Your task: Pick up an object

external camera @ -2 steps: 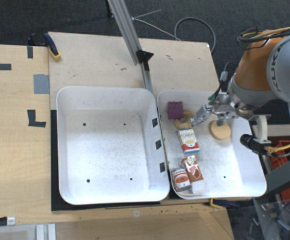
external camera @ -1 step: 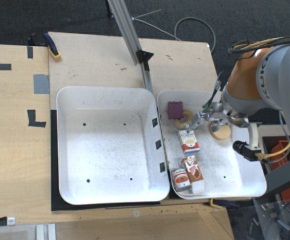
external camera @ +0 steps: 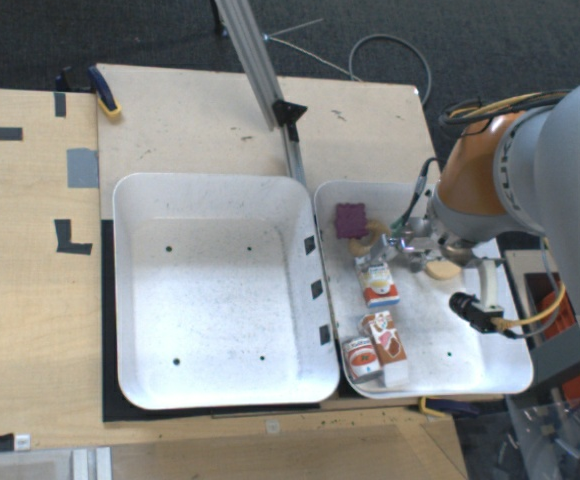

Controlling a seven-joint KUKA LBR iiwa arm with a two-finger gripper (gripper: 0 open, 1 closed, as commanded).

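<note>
My gripper [external camera: 378, 256] is low in the right bin [external camera: 470, 363], reaching in from the right under the orange-banded wrist. It sits just above a small red and white carton [external camera: 380, 288] and beside a tan lump [external camera: 375, 231]. A purple block [external camera: 350, 220] lies at the bin's far left corner. Nearer the front lie a second red and white carton [external camera: 387, 343] and a small can [external camera: 361, 359]. A pale yellow rounded piece [external camera: 440, 268] rests under the wrist, partly hidden by it.
The left bin [external camera: 130, 268] stands alongside, its shared wall close to the gripper. A metal pole [external camera: 255, 53] slants down to the bins' back edge. Black and yellow cables [external camera: 490, 313] hang off the arm over the right bin.
</note>
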